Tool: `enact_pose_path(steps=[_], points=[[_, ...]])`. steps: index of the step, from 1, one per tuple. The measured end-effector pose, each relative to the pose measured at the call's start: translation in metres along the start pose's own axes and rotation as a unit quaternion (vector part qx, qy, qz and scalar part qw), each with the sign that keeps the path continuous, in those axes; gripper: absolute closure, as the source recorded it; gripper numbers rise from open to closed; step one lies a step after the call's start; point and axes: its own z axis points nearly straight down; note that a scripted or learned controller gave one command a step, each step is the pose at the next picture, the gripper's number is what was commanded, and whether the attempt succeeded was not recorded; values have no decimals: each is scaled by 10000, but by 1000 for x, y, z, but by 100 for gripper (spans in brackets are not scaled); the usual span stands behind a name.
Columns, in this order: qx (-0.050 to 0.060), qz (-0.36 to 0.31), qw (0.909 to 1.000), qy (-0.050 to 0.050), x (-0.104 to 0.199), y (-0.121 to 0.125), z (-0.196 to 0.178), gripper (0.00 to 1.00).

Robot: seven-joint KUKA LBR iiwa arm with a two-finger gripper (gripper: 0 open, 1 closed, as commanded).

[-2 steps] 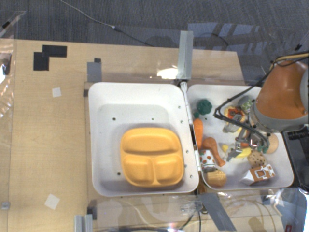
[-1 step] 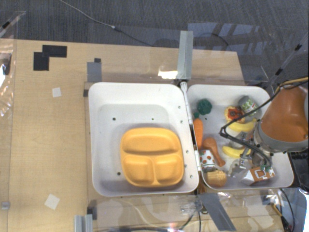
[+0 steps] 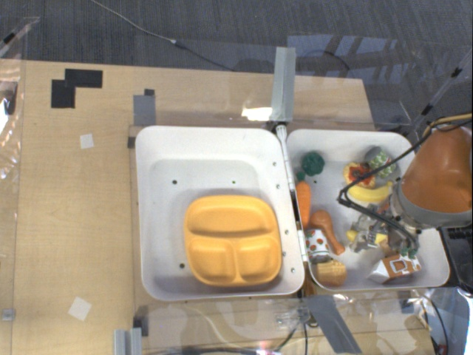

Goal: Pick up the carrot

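1. carrot (image 3: 303,200) lies in the right bin (image 3: 436,272), hard against its left wall, at roughly nine o'clock from the bin's middle. it runs lengthwise along the wall, from twelve to six o'clock.
2. neighbours crowd it: a dark green piece (image 3: 313,163) sits just beyond its far end at twelve o'clock, a brownish drumstick-shaped toy (image 3: 326,228) lies beside it at four o'clock, and a small printed can (image 3: 318,244) sits near its lower end.
3. the gripper (image 3: 377,231) hangs low over the right half of the same bin, at about three o'clock from the carrot and well apart from it, above a clutter of small things by a little carton (image 3: 395,268). whether its jaws are spread or pressed together i cannot tell; cables and the wrist hide them.
4. handling, as a judgement: it looks like a plastic toy, so light, stiff and smooth. it should not crush, but a tapered, slick body may squirt out of a loose pinch.
5. best hold looks to be across the thicker middle, jaws closing along the twelve-to-six line's cross axis. the wall leaves little room for a finger on the nine o'clock side.
6. the left bin (image 3: 159,198) holds a yellow divided tray (image 3: 233,239), which plays no part in this step.
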Motion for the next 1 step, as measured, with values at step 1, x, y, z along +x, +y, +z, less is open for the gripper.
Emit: enact_pose_path(steps=[1], points=[[0, -690, 9976, 67, -68, 20, -31, 100]])
